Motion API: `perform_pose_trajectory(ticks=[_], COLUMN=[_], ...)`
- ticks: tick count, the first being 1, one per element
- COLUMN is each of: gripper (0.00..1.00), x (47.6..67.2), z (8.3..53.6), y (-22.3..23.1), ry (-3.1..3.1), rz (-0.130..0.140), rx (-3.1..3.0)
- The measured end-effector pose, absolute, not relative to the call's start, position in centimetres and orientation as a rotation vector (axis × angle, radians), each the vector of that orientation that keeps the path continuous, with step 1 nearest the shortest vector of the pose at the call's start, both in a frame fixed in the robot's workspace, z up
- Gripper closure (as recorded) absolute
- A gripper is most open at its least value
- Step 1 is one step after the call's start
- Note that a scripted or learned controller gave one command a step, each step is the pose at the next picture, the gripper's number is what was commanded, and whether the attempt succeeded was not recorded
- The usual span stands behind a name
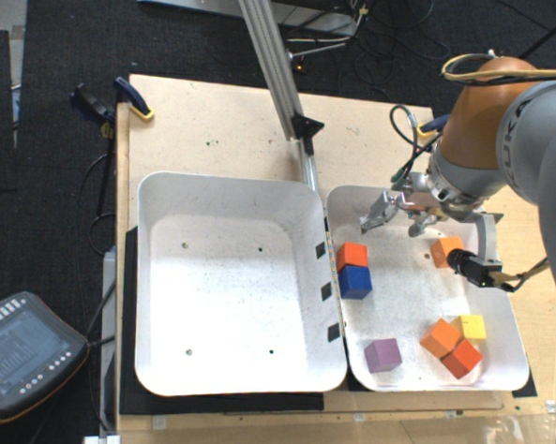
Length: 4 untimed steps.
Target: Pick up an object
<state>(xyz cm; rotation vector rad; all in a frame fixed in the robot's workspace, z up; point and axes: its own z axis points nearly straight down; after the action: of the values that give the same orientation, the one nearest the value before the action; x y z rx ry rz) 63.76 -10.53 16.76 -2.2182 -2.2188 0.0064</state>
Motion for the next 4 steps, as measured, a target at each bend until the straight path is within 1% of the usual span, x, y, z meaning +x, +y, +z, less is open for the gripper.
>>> perform_pose_trajectory(ticks=[1, 2, 4], gripper=[0.0, 1.0, 1.0], x=[63.9, 64.0, 65.5], z=[12.5, 13.8, 22.9], y=[-10.5, -10.5, -10.3], ry=[-2.22, -2.223, -2.229], rz=[0.003, -0.002, -0.007], rx=[-2.22, -2.223, -2.222])
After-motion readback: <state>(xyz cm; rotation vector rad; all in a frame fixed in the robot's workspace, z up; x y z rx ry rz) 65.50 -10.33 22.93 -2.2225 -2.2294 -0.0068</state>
